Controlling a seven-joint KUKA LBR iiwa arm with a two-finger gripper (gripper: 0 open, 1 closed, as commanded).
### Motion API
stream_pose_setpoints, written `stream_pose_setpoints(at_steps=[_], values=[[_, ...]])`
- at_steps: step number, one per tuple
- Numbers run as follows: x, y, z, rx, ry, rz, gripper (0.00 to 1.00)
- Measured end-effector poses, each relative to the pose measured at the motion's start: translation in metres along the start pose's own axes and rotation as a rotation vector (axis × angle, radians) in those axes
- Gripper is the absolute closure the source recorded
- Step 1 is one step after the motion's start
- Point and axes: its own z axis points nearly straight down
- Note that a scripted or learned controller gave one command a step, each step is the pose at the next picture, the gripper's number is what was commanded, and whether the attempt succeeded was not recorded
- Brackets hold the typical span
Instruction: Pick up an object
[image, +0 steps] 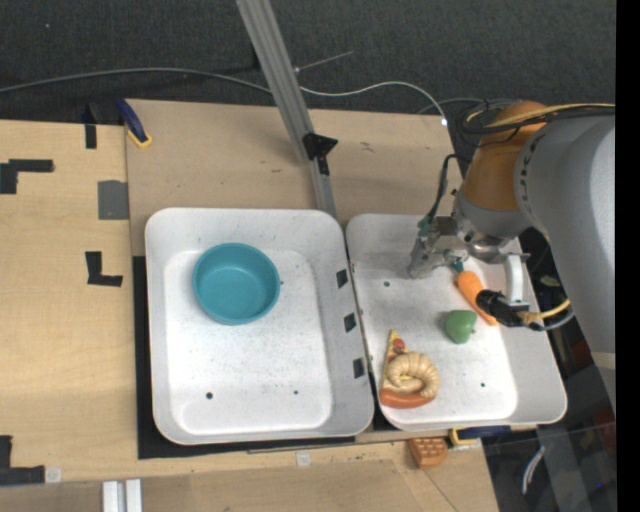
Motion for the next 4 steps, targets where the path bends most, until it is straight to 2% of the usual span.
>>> stream_pose_setpoints(at_steps=[2, 3, 4], values=[[-0.001, 0.004, -0.084, -0.005, 0.000, 0.001, 1.00], [-0.001, 0.006, -0.148, -0.009, -0.001, 0.002, 1.00], [0.053, 0.002, -0.135, 0.000, 0.002, -0.002, 1.00]])
